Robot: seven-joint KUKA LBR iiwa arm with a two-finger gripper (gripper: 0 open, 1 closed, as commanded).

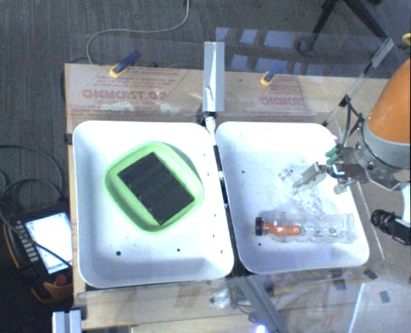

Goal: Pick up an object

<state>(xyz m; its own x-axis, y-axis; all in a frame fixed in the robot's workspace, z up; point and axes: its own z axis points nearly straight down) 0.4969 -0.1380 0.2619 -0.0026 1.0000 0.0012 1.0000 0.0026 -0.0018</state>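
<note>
**Clear plastic may slip the grasp**

Your hand hovers over the right bin, fingers spread and pinching nothing. Just below it lies a clear bottle with an orange end, amid crumpled transparent plastic. You risk closing on the film instead, or nudging the bottle against the bin's near wall.

A clear plastic bottle with an orange band near its dark cap lies on its side, cap leftward, near the right bin's front wall.
</note>
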